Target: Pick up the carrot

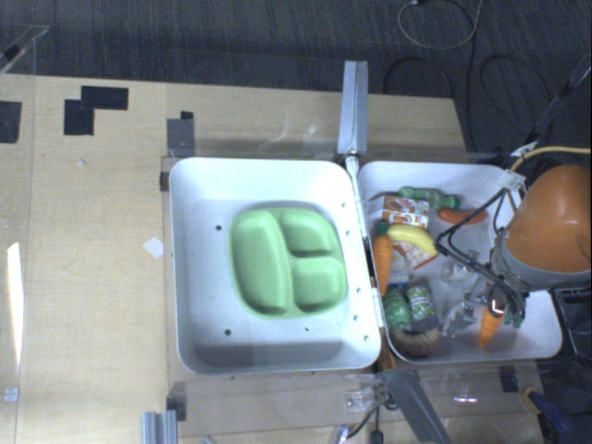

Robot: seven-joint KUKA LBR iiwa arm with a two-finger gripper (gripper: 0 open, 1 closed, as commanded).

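Green divided plate (287, 262) lies in left bin (190, 248). Right bin (546, 336) crowded: banana (412, 237), snack packet (405, 211), green bottle (427, 195), dark green can (420, 305), broccoli-like piece (396, 307).

A pale wooden bench (83, 276) carries two shallow white bins side by side, the left bin (190, 248) touching the right bin (546, 340) along a shared edge near the middle of the camera view. Black tape marks (92, 107) lie flat on the bench's far left part, well apart from the bins, and a small white scrap (153, 246) sits just beside the left bin's outer wall. A grey metal bracket (352, 109) stands on the bench behind the seam between the bins.
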